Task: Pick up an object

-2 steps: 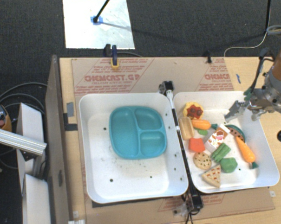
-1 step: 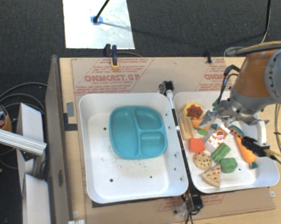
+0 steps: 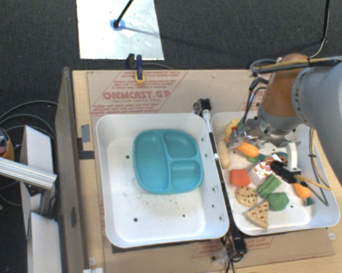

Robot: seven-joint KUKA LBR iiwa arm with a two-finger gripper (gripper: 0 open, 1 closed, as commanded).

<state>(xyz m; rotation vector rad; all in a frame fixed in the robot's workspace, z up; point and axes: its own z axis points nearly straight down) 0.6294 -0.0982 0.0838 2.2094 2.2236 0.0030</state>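
- Camera view: two shallow white bins sit side by side on the counter (image 3: 82,182), over a brown cardboard sheet (image 3: 136,92) printed with red lettering.
- The left bin (image 3: 121,220) holds a teal divided plate (image 3: 167,161), lying flat near the bin's middle, with three compartments facing up.
- The right bin (image 3: 327,211) holds a crowd of toy food pieces.
- An orange carrot-like piece (image 3: 248,149) lies in the upper part of that bin, just below the arm's wrist.
- A red block (image 3: 240,177) sits near the bin's left wall, with a round cookie (image 3: 246,196) just below it and a pizza slice (image 3: 258,214) lower again.
- A green leafy piece (image 3: 268,185) and a second green lump (image 3: 278,200) lie near the bin's centre, close to each other.
- A pale stick-shaped piece (image 3: 222,153) lies along the divider between the bins.
- A small orange piece (image 3: 303,190) rests toward the right side of the bin.
- The grey arm (image 3: 319,95) comes in from the right and bends over the right bin's upper half, an orange band (image 3: 282,91) showing above the wrist.
- The pincer (image 3: 241,134) is low over the upper left part of the right bin, among the toys; whether it is released or clenched cannot be told, and nothing is clearly seen in it.
- A blue clamp (image 3: 137,65) grips the cardboard's far edge, and a shiny sheet (image 3: 120,28) lies on the dark floor beyond.
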